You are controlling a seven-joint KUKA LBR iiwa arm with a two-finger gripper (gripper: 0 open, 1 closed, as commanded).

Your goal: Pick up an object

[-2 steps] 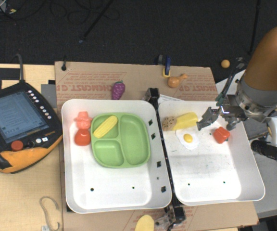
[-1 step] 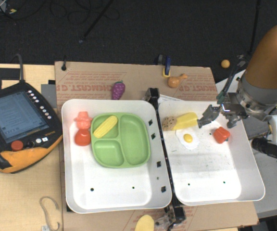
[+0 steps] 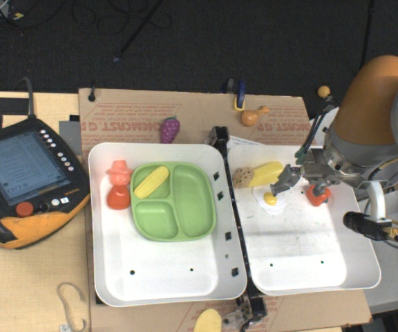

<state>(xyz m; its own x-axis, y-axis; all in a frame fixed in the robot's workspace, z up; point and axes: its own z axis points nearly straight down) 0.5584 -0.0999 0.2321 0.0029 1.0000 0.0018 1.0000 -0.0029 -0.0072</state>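
Observation:
My gripper (image 3: 300, 183) hangs over the back of the right bin (image 3: 309, 254), open, and I see nothing between its fingers. One finger (image 3: 285, 179) points down at a white fried-egg toy with a yellow yolk (image 3: 271, 201). The other finger is just above a small red toy (image 3: 317, 196). To the left of the gripper lie a yellow banana-like toy (image 3: 264, 173) and a brown cookie (image 3: 242, 177). The left bin (image 3: 157, 268) holds a green divided plate (image 3: 175, 209) with a yellow corn cob (image 3: 149, 181) in it. A red and pink figure (image 3: 119, 185) stands beside the plate.
A tablet pendant (image 3: 23, 178) lies on the bench to the left. Behind the bins, a purple toy (image 3: 170, 128) and an orange toy (image 3: 252, 116) rest on the cardboard. A yellow toy (image 3: 208, 319) lies in front of the bins. The black divider (image 3: 228, 206) runs between the bins.

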